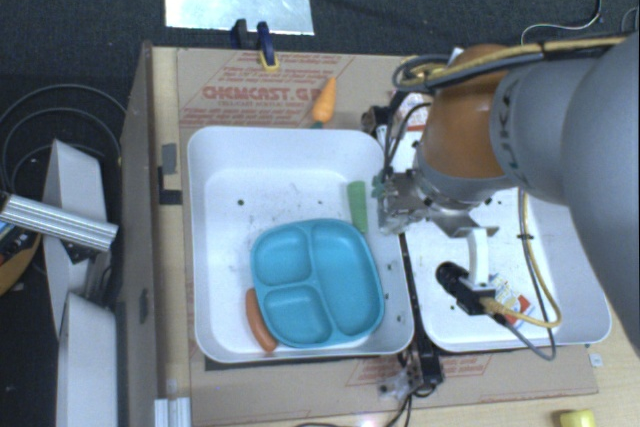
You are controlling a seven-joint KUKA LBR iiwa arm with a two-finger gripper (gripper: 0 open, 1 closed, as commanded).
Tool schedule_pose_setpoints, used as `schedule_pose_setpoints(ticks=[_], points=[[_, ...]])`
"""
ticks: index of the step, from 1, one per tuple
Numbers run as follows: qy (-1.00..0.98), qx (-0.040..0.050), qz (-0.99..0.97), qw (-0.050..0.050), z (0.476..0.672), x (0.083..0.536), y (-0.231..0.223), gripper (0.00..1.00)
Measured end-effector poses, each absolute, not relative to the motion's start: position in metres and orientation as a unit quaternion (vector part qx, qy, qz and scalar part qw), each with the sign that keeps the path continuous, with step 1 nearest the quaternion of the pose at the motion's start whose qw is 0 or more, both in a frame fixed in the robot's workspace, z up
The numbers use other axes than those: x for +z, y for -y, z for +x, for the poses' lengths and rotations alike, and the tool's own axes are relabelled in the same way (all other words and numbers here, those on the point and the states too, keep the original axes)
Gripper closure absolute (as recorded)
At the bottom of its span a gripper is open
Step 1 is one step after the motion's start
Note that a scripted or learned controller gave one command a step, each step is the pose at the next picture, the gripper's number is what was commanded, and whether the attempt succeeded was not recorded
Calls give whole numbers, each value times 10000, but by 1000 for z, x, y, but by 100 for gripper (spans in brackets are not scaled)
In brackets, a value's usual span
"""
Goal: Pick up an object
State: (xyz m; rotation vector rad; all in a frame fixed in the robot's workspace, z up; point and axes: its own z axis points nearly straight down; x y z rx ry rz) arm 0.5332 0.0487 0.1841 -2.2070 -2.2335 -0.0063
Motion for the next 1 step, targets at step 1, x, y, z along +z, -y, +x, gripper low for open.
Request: schedule_pose_setpoints(ticks=[1], points=[[7105,-14,-7037,4,515,200,-88,100]])
